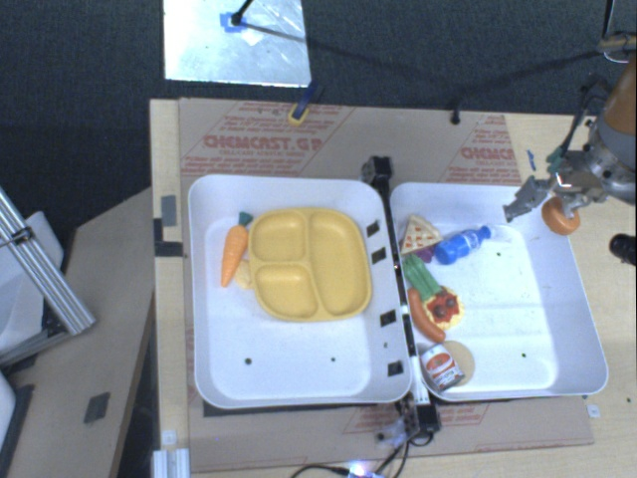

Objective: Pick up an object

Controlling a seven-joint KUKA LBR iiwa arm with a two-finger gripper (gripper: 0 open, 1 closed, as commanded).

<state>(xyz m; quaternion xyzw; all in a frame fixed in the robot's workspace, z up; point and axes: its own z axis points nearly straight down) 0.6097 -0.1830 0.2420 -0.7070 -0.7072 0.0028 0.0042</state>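
My gripper [545, 209] hangs over the far right corner of the right bin [557, 366], at the end of the grey arm coming in from the right. A small round orange object [561, 218] sits right against the gripper's underside, by the bin's right rim; whether it is gripped is unclear. Along the right bin's left side lie a wedge of toy pizza [419, 235], a blue bottle [459, 244], a green vegetable [421, 276], a red and yellow toy food [439, 310] and a small can [444, 365].
The left bin [214, 366] holds a yellow divided plate [304, 263] with a toy carrot [233, 252] beside it on the left. A black divider [394, 277] runs between the bins. The right half of the right bin's floor is bare.
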